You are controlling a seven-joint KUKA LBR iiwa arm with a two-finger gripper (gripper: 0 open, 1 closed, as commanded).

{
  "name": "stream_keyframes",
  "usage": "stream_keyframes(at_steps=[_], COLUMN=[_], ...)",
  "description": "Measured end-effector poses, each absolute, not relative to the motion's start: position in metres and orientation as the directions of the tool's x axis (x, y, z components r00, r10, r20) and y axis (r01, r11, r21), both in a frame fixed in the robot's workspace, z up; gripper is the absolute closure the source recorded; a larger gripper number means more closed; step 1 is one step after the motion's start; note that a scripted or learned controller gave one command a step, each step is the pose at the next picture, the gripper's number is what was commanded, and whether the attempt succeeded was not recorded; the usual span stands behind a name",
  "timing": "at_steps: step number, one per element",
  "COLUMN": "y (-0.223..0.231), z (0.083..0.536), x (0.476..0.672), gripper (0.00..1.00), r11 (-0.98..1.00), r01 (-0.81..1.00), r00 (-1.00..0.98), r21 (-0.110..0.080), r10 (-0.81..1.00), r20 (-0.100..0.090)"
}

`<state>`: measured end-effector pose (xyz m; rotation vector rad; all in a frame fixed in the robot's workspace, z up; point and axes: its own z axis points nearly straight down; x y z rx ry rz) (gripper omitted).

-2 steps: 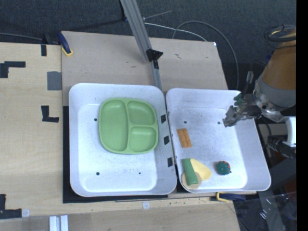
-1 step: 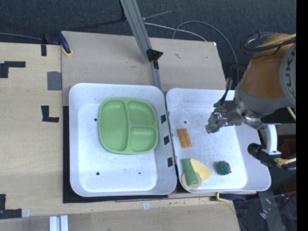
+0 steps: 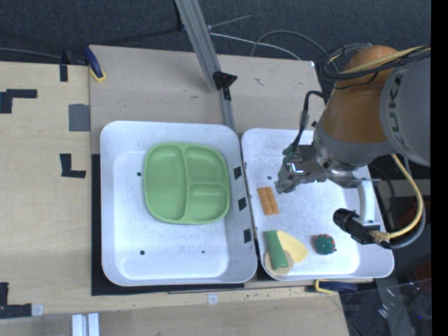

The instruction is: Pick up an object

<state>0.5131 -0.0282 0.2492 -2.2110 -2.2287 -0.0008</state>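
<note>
- Nearest the lower edge, in the right bin (image 3: 364, 261), a green cylinder (image 3: 276, 250) lay on a pale yellow wedge-shaped piece (image 3: 294, 247) in the bin's near left corner.
- Just to their right sat a small dark green ball-like object with a red spot (image 3: 323, 243), apart from the yellow piece.
- Farther up, a small orange ridged block (image 3: 268, 200) lay flat near the right bin's left wall.
- Above and just right of that block hung the gripper (image 3: 288, 180), its metal fingers pointing down toward the bin floor; how wide they stood could not be told, and nothing was seen between them. The orange block was the closest object to it, just beside and slightly nearer the camera; the other three lay well apart, toward the near edge.
- Left bin (image 3: 115, 208) held a light green divided plate (image 3: 187, 183), three compartments, lying flat in its far half.
- Beyond both bins, a grey metal pole (image 3: 203, 40) slanted over the bench.
</note>
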Motion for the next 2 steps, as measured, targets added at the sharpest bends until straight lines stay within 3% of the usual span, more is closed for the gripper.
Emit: stream_keyframes(at_steps=[2], y=[0.078], z=[0.248], x=[0.504], gripper=[1.0], r11=[0.007], r01=[1.0], r00=[-0.007], r21=[-0.003], r10=[1.0], r20=[0.001])
